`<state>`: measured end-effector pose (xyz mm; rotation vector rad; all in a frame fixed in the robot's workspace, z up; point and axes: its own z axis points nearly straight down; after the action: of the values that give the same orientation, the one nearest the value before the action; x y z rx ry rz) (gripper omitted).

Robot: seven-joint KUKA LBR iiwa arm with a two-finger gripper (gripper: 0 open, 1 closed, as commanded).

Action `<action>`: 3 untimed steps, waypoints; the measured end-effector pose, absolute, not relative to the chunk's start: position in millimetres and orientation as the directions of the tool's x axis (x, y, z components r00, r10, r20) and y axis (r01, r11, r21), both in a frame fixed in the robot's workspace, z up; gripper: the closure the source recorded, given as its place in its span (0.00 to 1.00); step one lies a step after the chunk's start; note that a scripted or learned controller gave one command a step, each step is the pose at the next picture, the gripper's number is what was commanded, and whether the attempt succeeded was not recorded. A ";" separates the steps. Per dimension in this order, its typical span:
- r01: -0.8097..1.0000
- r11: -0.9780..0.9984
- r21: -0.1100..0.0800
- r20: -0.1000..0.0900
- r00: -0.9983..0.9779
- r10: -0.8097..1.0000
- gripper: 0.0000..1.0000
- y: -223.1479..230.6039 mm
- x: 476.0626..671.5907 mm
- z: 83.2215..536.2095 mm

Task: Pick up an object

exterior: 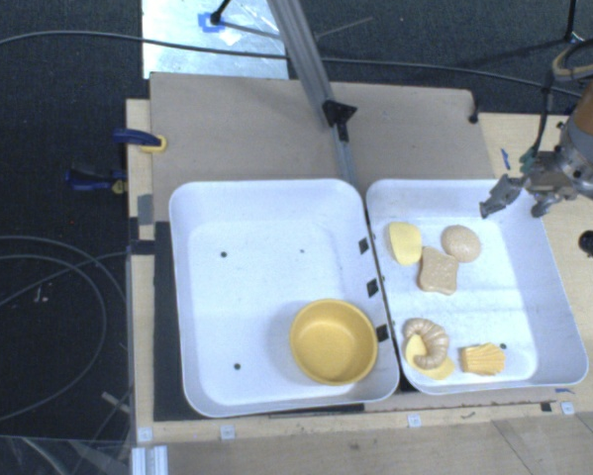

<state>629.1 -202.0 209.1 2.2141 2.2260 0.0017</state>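
Note:
The right bin (548,265) holds several toy foods: a yellow wedge (405,242), a beige round bun (461,242), a tan square slice (439,271), a curled beige pastry (427,339) and a ridged yellow piece (483,359). In the left bin (247,236) a yellow bowl (334,340) stands near the front right corner. My gripper (519,203) hangs over the right bin's far right corner, up and to the right of the bun. It is open, with nothing between its fingers.
A slanted metal pole (306,43) crosses the brown board behind the bins and ends at a black clamp (339,114). Black clips (371,287) mark the seam where the two bins meet. Cables lie on the dark floor at left.

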 end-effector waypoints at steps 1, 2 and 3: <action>1.000 0.001 -0.001 -0.001 -0.001 1.000 0.00 -212.5 628.6 157.0; 1.000 0.003 0.004 0.001 -0.003 1.000 0.00 -213.1 633.6 98.9; 1.000 0.006 0.011 -0.002 -0.006 1.000 0.00 -213.3 638.2 98.0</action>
<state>638.2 -213.3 98.0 2.2080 2.2212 0.0102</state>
